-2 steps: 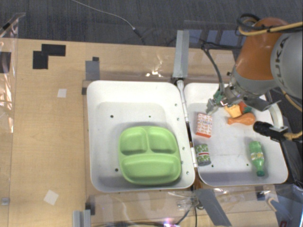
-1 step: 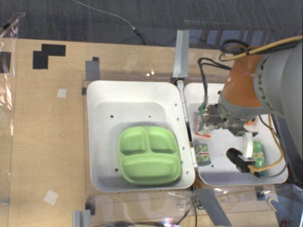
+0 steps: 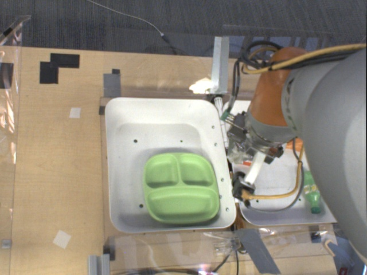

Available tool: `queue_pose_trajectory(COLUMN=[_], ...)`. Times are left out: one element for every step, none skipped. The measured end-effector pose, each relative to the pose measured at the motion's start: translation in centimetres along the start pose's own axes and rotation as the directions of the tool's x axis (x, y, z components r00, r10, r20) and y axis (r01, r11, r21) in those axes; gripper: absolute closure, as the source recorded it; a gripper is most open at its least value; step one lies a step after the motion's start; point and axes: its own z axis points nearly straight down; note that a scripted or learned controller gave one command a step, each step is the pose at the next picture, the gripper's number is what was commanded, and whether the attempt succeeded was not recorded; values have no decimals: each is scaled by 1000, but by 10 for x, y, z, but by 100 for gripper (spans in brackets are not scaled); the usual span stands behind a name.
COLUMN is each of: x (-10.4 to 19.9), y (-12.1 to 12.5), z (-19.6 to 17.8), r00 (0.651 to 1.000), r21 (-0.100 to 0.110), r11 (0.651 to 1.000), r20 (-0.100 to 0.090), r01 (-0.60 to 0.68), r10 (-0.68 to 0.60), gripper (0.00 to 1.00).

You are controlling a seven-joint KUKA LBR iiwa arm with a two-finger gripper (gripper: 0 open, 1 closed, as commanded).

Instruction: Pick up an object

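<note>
You have no brand or lettering to read here; the marks on the tabletop point(image 3: 57, 171) are black blocks point(image 3: 57, 67) at the far left and a couple of pale squares.

Your claw point(image 3: 245, 153) hangs over the left side of the right bin point(image 3: 275, 182), just beside the wall it shares with the left bin point(image 3: 160, 125). It is a tangle of small parts under the orange-banded wrist, and you cannot tell how far it is open. You see nothing gripped in it, and whether it touches the bin floor is unclear.

The things you might pick lie apart from it. A green divided plate point(image 3: 182, 188) with three compartments rests flat in the near half of the left bin, close to the shared wall. A small green object point(image 3: 312, 198), perhaps a bottle, lies at the near right of the right bin, partly hidden by the grey arm.
</note>
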Motion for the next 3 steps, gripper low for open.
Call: queue_pose_trajectory(x=[54,123,148], y=[-63,-102,-115], z=[-10,-16,4], r00=[947,999,979], r21=[0,3,2], r11=[947,999,979], r20=[0,1,2], r01=[321,-33,202], r10=[-321,33,-202], gripper=[100,100,100])
